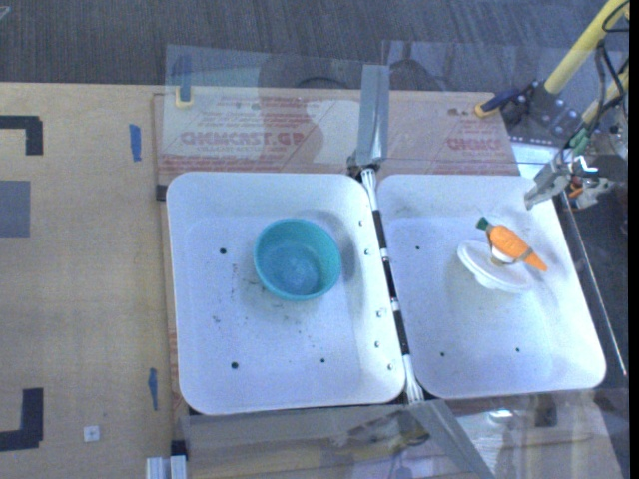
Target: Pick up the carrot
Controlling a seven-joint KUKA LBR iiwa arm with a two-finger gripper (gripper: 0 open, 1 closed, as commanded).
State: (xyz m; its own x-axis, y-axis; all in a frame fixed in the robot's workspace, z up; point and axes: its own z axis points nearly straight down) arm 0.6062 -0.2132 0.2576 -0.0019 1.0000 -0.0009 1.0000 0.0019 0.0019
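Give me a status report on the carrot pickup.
Gripper at right bin's far right edge, holding nothing. Carrot lying on small white dish. Nothing blocking.

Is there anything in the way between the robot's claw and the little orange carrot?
Nothing visible blocks it. The orange toy carrot with a green top lies on a small white plate in the right white bin. The gripper sits up and to the right of it, with bare bin floor between. The teal bowl is in the other bin.
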